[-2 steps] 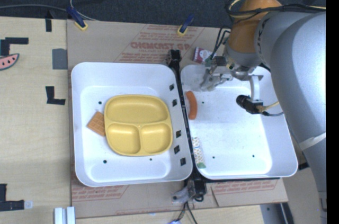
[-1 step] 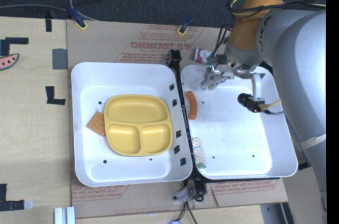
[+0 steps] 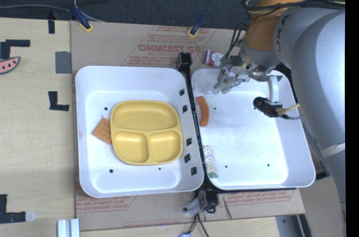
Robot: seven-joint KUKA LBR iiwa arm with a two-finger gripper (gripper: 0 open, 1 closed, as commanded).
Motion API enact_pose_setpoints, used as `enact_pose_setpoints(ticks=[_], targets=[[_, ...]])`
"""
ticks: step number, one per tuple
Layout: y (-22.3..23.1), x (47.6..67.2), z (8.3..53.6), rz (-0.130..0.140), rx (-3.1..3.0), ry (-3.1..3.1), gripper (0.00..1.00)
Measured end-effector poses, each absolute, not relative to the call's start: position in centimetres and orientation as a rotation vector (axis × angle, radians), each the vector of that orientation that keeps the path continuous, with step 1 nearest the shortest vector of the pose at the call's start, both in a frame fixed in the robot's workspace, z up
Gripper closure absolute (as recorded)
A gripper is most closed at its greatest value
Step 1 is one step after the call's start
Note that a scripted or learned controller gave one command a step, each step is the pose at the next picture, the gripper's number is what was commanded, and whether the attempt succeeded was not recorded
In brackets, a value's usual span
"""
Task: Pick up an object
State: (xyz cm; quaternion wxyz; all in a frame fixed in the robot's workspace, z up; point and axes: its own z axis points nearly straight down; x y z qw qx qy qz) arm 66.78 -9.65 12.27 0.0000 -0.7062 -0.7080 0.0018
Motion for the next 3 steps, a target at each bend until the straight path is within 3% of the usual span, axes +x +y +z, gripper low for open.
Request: enact_pose_setpoints(ticks=[1, 2, 3], targets=[[-9.62, 66.75, 13.18, 0.007, -2.217, -2.223, 1.0], [-9.62, 66.75, 13.17, 0.007, -2.217, -2.224, 0.0], [-9.6, 66.75, 14.12, 0.006, -2.216, -2.223, 1.0]])
